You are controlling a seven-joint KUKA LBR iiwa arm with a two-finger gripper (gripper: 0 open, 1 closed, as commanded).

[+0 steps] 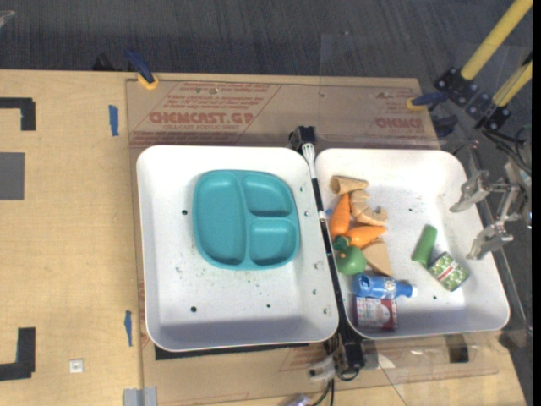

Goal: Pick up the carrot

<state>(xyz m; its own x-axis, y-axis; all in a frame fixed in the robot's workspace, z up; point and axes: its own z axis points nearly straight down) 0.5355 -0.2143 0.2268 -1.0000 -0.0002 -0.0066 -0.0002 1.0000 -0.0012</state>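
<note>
in the camera view, two shallow white bins sit side by side on the surface (68, 227). the left bin (161, 294) holds a teal divided plate (247, 219), lying flat near its middle. the right bin (482, 303) holds a cluster of items along its left wall. the carrot (340, 216) lies there, orange and pointing roughly up and down, just beside the divider between the bins; a second orange piece (365, 236) lies across its lower end, touching it. above them is a tan cone-like piece (348, 185), and a green round item (348, 259) sits just below the carrot. lower still lie a blue bottle (385, 288) and a red-and-white can (375, 312), close together. apart from this cluster, toward the bin's right side, a green cylinder (424, 244) lies tilted next to a green-patterned can (448, 271). the hand (483, 214) hangs over the bin's right edge, well apart from the carrot, its metal fingers spread wide with nothing between them.
</note>
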